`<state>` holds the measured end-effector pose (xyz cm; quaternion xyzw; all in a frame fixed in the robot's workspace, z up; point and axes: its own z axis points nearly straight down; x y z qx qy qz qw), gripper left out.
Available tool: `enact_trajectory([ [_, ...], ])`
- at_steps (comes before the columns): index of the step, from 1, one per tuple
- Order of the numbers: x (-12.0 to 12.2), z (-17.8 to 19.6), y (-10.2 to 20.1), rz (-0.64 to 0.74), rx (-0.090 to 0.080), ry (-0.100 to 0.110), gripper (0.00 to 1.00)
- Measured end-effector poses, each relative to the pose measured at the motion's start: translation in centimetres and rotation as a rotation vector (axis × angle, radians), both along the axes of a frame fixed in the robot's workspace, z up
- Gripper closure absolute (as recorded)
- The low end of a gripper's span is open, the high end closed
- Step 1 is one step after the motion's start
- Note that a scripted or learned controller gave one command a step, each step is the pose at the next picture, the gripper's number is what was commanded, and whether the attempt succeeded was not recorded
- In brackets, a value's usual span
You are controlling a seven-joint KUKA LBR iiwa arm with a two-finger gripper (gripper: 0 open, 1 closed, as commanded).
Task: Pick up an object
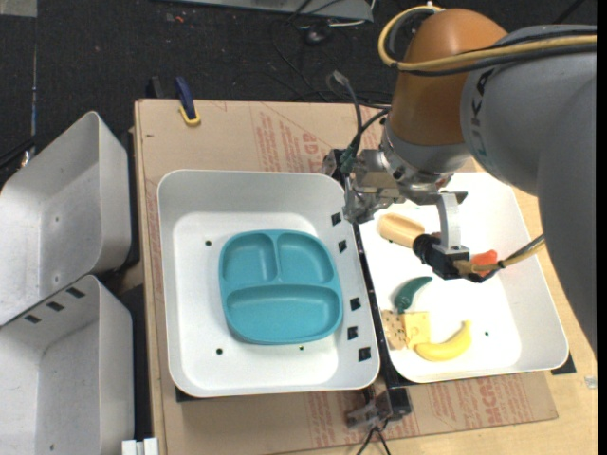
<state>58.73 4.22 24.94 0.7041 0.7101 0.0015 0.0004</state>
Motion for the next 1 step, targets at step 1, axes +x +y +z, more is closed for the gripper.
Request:
enact_trajectory([
  [1, 1.42, -1.96, 5.59, 0.000, -0.001, 0.002, 1.00],
])
